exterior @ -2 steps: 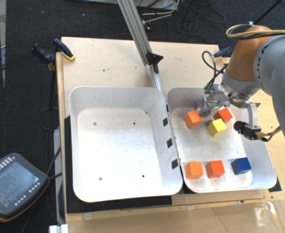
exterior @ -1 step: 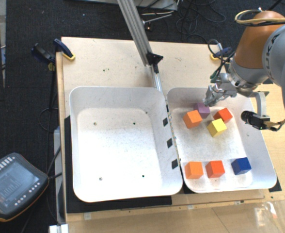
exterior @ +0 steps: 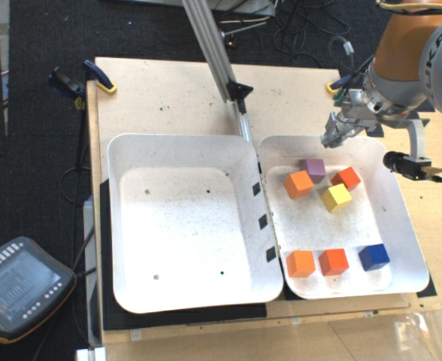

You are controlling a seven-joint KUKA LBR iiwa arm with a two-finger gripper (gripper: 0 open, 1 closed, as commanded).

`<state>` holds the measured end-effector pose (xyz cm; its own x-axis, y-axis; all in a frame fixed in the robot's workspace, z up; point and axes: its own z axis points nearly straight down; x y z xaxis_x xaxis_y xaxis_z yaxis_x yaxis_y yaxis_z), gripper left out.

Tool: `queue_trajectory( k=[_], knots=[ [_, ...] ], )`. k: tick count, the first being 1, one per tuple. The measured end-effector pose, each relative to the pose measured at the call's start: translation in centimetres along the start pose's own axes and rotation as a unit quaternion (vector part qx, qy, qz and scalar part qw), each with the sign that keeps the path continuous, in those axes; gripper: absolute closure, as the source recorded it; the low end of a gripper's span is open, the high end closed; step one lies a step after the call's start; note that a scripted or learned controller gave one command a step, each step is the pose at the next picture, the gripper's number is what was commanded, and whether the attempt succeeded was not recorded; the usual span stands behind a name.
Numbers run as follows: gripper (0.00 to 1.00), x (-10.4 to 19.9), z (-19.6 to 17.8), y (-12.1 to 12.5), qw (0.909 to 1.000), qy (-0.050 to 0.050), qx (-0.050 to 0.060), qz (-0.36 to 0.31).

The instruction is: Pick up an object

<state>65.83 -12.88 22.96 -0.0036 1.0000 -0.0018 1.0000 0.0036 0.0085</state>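
Note:
The right bin (exterior: pixel 390 224) holds several small cubes. A purple cube (exterior: pixel 313 168), an orange cube (exterior: pixel 298 183), a red-orange cube (exterior: pixel 347 177) and a yellow cube (exterior: pixel 337 196) cluster near its far half. Along its near edge sit an orange cube (exterior: pixel 301 263), a red cube (exterior: pixel 334 262) and a blue cube (exterior: pixel 373 256). My gripper (exterior: pixel 334 138) hangs above the bin's far edge, up and right of the purple cube, with nothing seen between its fingers.
The left bin (exterior: pixel 131 201) lies beside the right one. A slanted metal pole (exterior: pixel 210 40) reaches down to the bins' shared far corner. A pendant (exterior: pixel 18 288) rests at the lower left. Clamps (exterior: pixel 97 77) grip the board's far corners.

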Motion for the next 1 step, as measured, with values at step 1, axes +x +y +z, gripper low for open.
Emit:
queue_trajectory(
  k=[1],
  knots=[
    [1.00,0.00,-4.99,0.20,1.0000,0.000,0.000,0.000]
  ],
)
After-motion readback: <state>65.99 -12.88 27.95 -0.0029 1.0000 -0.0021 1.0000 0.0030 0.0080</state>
